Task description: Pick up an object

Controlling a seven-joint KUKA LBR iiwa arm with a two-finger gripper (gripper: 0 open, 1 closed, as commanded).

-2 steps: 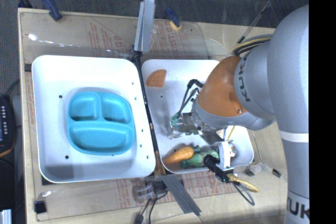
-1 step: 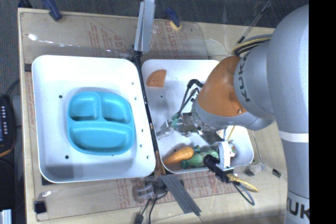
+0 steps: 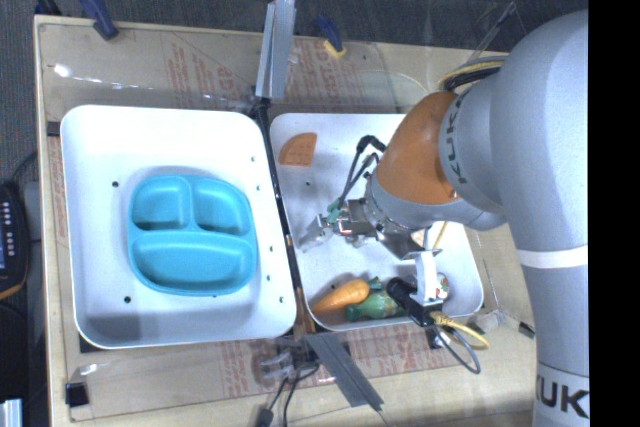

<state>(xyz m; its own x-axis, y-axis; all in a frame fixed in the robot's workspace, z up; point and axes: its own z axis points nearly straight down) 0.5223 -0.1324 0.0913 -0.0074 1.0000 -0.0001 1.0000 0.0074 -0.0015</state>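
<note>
- Orange and tapered, a toy carrot [image 3: 340,295] lay near the front wall of the right bin [image 3: 318,183]. Its thick end touched a green piece [image 3: 372,308], either its leafy top or a separate toy; the view did not settle which.
- A flat tan-orange wedge [image 3: 297,149], rather like a slice of bread, lay in the same bin's upper left corner as the camera saw it, well apart from the carrot.
- The gripper [image 3: 325,227] hung over the middle of that bin, between wedge and carrot. Whether its grasp was spread or closed could not be told from this angle.
- The left bin [image 3: 90,215] held a blue divided plate [image 3: 190,235], far from the gripper and too broad to be a likely choice.
- The carrot seemed the best candidate. It looked light, stiff and smooth, probably moulded plastic, so it would not crush but might roll or squirt out of a glancing pinch.
- A hold across its thick middle, square to its length, seemed safest. The narrow tip offered little to bear on, and the nearby front wall left little room on that side.
- The wedge looked thin and low-lying, so it would have to be caught by its edges.
</note>
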